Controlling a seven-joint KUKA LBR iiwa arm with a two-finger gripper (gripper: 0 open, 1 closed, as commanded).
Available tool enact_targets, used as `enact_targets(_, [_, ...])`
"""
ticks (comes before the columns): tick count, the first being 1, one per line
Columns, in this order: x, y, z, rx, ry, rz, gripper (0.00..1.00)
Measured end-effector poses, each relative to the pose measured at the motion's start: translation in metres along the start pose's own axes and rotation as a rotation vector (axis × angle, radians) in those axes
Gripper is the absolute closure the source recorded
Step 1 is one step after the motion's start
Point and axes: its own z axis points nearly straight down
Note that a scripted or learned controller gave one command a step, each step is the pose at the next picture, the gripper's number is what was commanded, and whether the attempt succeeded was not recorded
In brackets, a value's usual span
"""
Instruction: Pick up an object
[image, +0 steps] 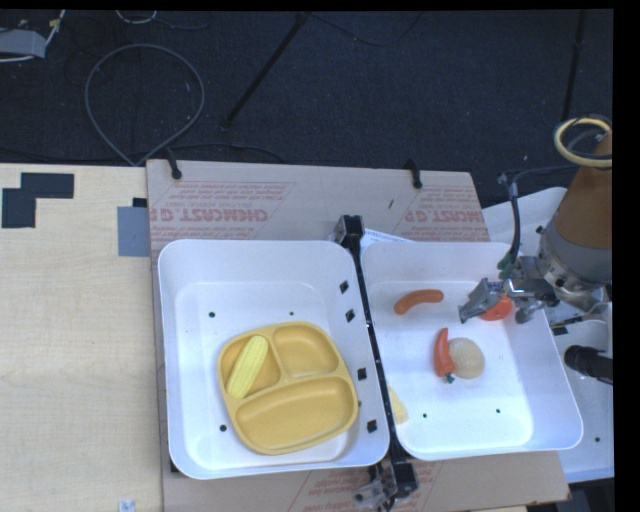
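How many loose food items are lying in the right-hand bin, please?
3: a sausage near the back, a red pepper mid-bin, a beige ball touching it. The gripper may hide more.

left shallow white plastic bin (190, 300) | yellow three-compartment plastic tray (300, 410) inside it | yellow toy corn cob (247, 365) in tray's upper-left compartment | brown cardboard sheet (300, 205) beneath bins

Even, fairly bright overhead light; the two shallow white plastic bins (270, 262) left of the claw (497, 301) look nearly washed out. Shadows are soft, detail slightly blurred, background dark.
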Motion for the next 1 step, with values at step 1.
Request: enact_targets(1, [0.0001, 0.0026, -0.0077, -0.014, -0.003, -0.003, 0.00])
